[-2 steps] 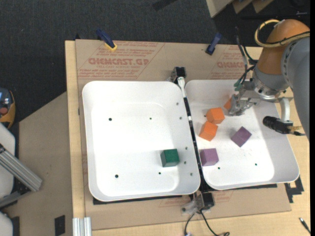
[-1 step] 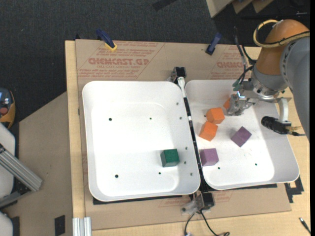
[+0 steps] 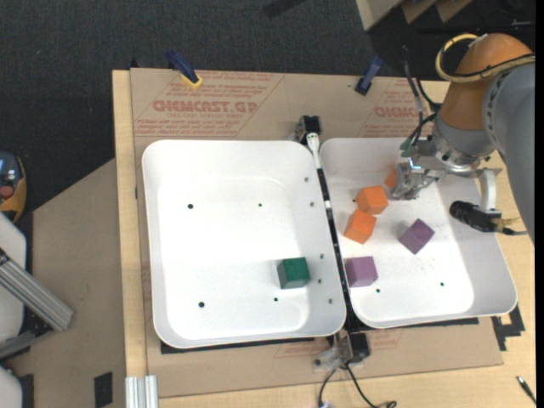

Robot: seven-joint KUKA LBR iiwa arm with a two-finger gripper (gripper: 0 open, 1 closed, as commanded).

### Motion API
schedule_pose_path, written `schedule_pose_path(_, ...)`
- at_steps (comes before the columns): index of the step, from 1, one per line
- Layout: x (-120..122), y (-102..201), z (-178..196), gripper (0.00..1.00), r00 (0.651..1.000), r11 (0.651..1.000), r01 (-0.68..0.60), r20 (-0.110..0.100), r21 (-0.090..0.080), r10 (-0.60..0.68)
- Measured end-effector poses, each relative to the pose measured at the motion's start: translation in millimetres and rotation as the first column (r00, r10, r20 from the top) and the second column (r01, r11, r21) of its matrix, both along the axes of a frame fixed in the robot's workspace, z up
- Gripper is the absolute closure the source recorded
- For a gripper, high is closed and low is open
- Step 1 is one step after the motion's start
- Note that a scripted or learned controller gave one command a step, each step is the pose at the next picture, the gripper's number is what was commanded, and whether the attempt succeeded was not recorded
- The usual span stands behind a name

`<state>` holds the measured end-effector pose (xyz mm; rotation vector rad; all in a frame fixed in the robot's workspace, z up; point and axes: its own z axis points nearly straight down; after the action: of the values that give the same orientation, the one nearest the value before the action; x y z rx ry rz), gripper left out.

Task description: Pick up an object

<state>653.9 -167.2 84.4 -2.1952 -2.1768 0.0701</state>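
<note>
My gripper [image 3: 407, 185] hangs low over the back of the right bin [image 3: 476, 291]. A small orange piece [image 3: 392, 178] shows just left of it, partly hidden by the gripper. An orange block [image 3: 371, 200] lies a little to the gripper's front left, and a second orange block [image 3: 360, 226] sits just in front of that one. One purple block [image 3: 416, 235] lies in front of the gripper near the bin's middle. Another purple block [image 3: 361, 270] rests by the bin's left wall. A green block [image 3: 293, 272] sits in the left bin [image 3: 170, 228], near its front right.
The two bins meet along a dark divider [image 3: 327, 219]. Blue clamps [image 3: 184, 68] [image 3: 369, 75] hold the cardboard sheet at the back. The arm's orange band [image 3: 480, 79] rises to the right of the gripper.
</note>
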Motion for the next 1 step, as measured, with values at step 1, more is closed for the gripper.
schedule_pose_path(1,0.6,5.5,-0.1,1.0,1.0,1.0,0.0,0.001,0.003,0.0)
